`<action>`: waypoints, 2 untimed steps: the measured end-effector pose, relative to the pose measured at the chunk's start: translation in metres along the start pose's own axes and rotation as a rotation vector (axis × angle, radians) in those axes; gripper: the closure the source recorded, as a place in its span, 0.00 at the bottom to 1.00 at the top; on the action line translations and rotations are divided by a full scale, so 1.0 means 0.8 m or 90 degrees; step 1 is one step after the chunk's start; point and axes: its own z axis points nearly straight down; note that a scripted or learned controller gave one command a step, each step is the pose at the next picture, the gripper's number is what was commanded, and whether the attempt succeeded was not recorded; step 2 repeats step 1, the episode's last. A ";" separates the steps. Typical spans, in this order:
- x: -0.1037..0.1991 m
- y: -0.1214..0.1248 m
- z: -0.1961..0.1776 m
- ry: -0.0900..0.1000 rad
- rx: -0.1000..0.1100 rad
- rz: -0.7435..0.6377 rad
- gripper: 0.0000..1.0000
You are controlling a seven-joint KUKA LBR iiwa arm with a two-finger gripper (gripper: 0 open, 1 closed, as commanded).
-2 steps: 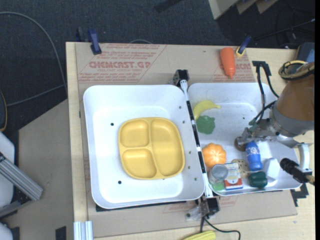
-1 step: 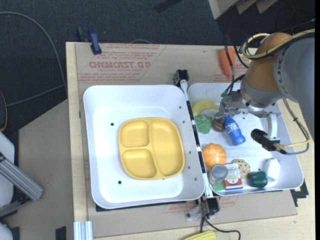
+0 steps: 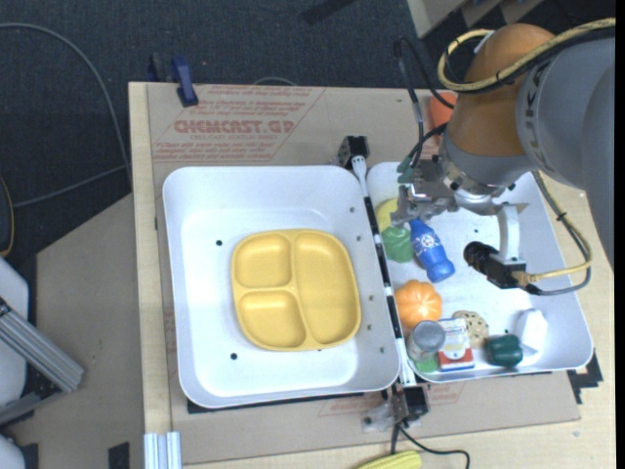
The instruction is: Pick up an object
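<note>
My gripper (image 3: 422, 201) hangs low over the far left part of the right bin (image 3: 564, 291). Just below it in the view lie a blue bottle (image 3: 431, 251) and a green cup-like thing (image 3: 397, 243), side by side. A bit of yellow object (image 3: 388, 210) peeks out to the gripper's left. Nearer the front sit an orange fruit (image 3: 418, 302), a grey can (image 3: 427, 338), a red-and-white item (image 3: 456, 361), a speckled cookie (image 3: 475, 326), a dark green piece (image 3: 505, 350) and a white block (image 3: 533, 328). Nothing is visibly held.
The left bin (image 3: 195, 213) holds a yellow divided plate (image 3: 294, 289) at its middle. The arm's grey and orange body covers the far right part of the right bin. A blue clamp (image 3: 183, 81) sits at the board's far left corner.
</note>
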 end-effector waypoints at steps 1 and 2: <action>-0.002 -0.050 -0.026 0.000 0.003 0.001 1.00; -0.002 -0.050 -0.026 0.000 0.003 0.001 1.00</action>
